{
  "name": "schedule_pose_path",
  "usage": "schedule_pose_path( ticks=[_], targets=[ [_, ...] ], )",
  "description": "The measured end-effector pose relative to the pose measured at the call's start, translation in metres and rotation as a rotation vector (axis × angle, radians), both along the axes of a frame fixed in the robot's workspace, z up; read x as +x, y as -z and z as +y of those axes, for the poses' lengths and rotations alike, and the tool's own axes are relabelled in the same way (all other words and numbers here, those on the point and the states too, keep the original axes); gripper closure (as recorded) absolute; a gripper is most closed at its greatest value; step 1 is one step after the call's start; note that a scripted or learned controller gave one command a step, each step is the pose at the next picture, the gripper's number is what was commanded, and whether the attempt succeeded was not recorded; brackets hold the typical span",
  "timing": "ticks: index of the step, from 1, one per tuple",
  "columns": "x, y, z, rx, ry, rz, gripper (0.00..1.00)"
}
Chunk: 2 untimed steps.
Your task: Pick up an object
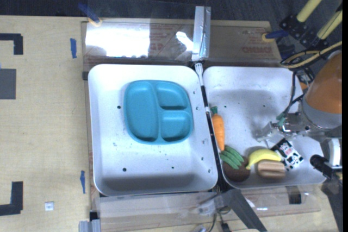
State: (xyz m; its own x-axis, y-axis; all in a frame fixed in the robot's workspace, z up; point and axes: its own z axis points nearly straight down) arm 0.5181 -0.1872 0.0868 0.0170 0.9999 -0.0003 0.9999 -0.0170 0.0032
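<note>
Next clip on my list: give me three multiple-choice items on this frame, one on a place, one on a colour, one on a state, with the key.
1. Where does the orange toy carrot lie?
A. left bin
B. right bin, by the divider
C. on the bench

2. What colour is the sectioned plastic plate?
A. blue
B. red
C. yellow

3. How does the plate stand to the left white bin?
A. leaning on its wall
B. hanging over its rim
C. flat on its floor

Key: 1 B, the carrot runs along the right bin's left wall; 2 A, the plate is plainly blue; 3 C, it lies flat inside, clear of the walls.
</note>
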Motion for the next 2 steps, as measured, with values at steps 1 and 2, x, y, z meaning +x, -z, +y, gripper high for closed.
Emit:
schedule_pose_path(
  ticks=[1, 2],
  targets=[
    [-0.038, 0.000, -0.003, 0.000, -0.008, 0.000, 0.00],
    [-0.036, -0.010, -0.003, -0.001, -0.006, -0.006, 1.00]
  ],
)
